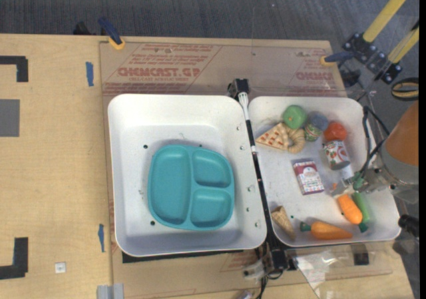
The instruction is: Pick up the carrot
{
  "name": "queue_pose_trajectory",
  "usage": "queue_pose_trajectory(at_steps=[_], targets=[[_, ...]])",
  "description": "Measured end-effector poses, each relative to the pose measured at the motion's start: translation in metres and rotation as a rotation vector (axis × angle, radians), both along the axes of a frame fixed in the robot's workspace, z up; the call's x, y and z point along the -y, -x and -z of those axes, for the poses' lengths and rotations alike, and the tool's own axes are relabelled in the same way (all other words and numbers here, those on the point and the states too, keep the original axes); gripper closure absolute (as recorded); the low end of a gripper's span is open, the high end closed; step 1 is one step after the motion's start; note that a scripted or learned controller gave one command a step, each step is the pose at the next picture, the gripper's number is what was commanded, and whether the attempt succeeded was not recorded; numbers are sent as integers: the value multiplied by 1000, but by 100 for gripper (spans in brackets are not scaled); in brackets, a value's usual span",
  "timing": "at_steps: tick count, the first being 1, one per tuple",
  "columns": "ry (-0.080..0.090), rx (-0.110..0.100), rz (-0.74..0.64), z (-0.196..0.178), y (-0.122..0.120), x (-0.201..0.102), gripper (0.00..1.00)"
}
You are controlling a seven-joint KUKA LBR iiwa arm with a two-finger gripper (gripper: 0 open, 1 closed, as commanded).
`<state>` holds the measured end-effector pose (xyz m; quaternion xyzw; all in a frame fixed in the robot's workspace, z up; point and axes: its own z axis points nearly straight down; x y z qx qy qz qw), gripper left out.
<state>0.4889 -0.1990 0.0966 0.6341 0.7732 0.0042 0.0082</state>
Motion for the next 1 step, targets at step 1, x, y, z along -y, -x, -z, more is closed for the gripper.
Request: queue_pose_trajectory(at_steps=[1], targets=[[-5, -13, 91, -54, -1, -60, 100]])
